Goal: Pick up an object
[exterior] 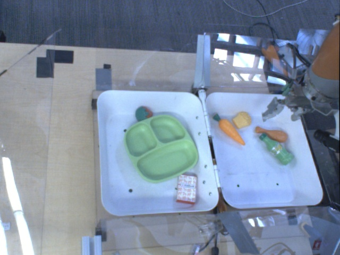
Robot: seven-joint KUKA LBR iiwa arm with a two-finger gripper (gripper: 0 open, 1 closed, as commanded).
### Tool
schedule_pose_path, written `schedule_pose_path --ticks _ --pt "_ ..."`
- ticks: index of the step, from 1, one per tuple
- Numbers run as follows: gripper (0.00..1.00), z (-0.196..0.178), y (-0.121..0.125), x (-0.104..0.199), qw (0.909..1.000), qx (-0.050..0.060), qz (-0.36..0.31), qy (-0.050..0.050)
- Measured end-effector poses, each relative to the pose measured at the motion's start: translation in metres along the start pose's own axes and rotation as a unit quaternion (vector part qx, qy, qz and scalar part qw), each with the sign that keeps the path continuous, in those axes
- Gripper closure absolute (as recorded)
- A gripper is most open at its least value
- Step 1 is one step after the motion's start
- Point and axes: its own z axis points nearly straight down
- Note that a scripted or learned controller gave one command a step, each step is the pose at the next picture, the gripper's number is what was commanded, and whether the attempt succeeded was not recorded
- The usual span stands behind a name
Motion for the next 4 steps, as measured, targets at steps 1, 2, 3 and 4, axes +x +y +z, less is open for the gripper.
schedule_pose_path --ticks 1,2,3,4 --pt "0.00 0.117 -0.001 -0.030 0.9992 -0.002 -0.039 -0.001" --pt "0.00 0.126 0.067 0.054 0.9980 -0.002 -0.063 0.000" --pt "1.00 0.115 0.066 0.054 0.9978 0.001 -0.066 -0.001" --pt "1.00 0.025 0.067 0.115 0.9959 -0.003 -0.090 0.000"
